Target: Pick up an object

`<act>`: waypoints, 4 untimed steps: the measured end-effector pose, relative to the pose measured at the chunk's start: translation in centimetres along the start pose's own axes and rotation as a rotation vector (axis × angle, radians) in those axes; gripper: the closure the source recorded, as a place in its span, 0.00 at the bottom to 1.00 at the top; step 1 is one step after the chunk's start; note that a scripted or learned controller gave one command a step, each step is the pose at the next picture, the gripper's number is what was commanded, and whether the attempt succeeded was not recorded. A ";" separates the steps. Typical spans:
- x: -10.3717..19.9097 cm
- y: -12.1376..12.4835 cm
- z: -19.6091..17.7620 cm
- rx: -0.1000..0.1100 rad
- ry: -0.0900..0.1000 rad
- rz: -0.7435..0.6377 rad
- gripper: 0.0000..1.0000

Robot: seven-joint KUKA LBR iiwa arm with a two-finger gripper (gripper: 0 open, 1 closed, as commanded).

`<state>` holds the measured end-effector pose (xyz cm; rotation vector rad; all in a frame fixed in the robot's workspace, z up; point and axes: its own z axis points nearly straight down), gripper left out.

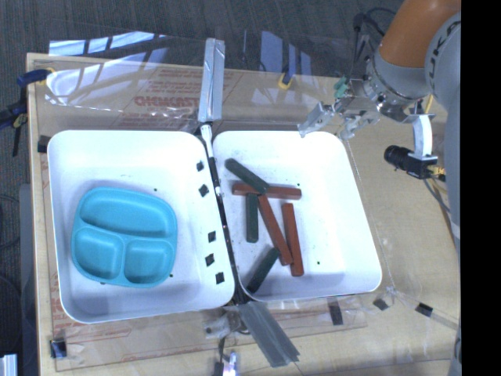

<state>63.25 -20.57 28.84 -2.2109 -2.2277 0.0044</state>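
Sticks [266, 214], brown and dark green, heaped and crossing one another in the right bin [356, 210], toward its left and middle. Touching or overlapping nearly everywhere, so no single piece lying free. Gripper [333, 116] up above the bin's far right corner, over the rim, well apart from the heap and carrying nothing. Fingers too small and too cluttered with fittings to read; cannot tell whether spread or closed. Left bin [59, 210] with a blue divided tray [124, 237], apart from the arm's reach at present.

Likely trouble from here: closing on a crossing point and pinching two sticks, one slipping free on the lift. Thin, flat pieces lying low on the floor, so probably hard to get under; a shallow descent likely to close on air. Sticks near the divider [215, 210] awkward, with a finger possibly striking the wall.
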 end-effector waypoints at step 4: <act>5.9 -5.7 7.4 -0.002 0.000 -0.072 1.00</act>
